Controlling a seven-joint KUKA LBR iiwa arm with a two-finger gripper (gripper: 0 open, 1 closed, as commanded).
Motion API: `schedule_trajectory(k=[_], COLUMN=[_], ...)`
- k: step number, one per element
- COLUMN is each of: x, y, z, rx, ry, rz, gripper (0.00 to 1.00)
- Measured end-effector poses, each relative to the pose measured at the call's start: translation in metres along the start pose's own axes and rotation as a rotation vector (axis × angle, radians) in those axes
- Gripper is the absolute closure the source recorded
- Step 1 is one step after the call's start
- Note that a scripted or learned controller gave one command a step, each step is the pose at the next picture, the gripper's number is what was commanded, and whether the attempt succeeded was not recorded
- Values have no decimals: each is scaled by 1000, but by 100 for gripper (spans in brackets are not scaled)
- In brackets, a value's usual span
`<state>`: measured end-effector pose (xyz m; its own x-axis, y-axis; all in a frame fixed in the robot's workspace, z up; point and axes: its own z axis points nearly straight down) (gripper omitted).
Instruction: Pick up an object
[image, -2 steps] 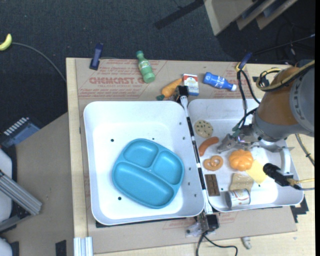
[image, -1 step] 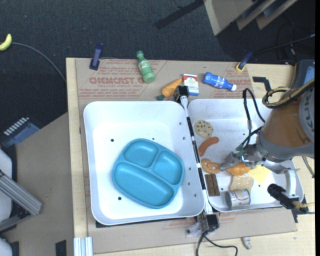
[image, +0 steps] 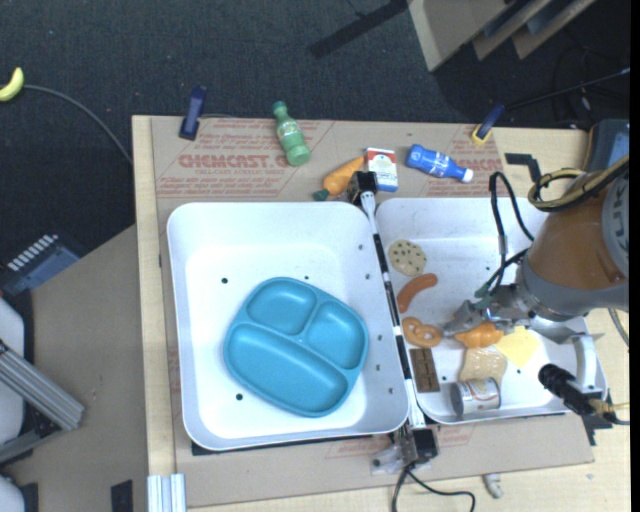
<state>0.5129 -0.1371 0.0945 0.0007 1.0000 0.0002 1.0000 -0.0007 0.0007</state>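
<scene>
My gripper (image: 478, 320) hangs low in the right bin (image: 450, 215), just over a small orange toy food piece (image: 477, 337); whether it touches the piece is unclear. Around it lie a yellow cheese slice (image: 520, 347), a beige bread piece (image: 484, 364), a silver can (image: 476, 396), a pretzel (image: 420, 332), a reddish sausage (image: 416, 289) and a round cookie (image: 406, 256). The grey arm with its orange band (image: 575, 245) reaches in from the right and hides the bin's right side.
The left bin (image: 200, 240) holds a blue divided plate (image: 295, 345). Behind the bins on the cardboard lie a green bottle (image: 291, 135), a blue bottle (image: 438, 163), a small carton (image: 381, 168), a toy carrot (image: 343, 176) and a blue clip (image: 192, 111).
</scene>
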Motion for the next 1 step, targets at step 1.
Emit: schedule_trajectory(k=[1], x=[86], y=[21], z=[-91], rx=[-1], ry=[1], rz=[-3], gripper=[100])
